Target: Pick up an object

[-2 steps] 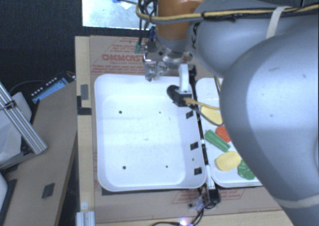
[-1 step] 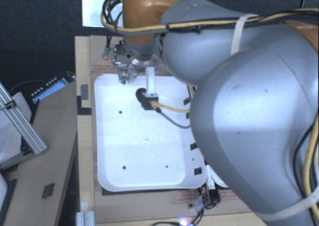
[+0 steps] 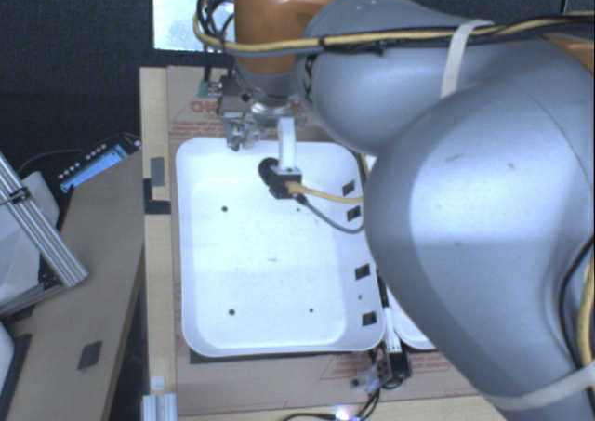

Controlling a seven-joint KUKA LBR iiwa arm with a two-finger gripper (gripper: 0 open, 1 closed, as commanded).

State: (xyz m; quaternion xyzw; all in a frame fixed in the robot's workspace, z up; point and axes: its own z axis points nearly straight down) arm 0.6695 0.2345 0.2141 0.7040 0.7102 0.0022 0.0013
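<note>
My gripper (image 3: 262,142) hangs under the orange band (image 3: 284,1) of the arm, over the far edge of the left white bin (image 3: 200,252). A black part with a yellow cable (image 3: 316,194) trails from it above the bin floor. I see nothing held at the gripper. The bin floor shows only a few small dark dots. The grey arm (image 3: 465,177) hides most of the right bin (image 3: 409,331), of which a near corner sliver shows.
Both bins rest on a cardboard sheet (image 3: 158,252) on the bench. Black clips (image 3: 363,272) line the divide between the bins. A metal rail (image 3: 42,233) and a blue-labelled device (image 3: 93,164) lie off to the left.
</note>
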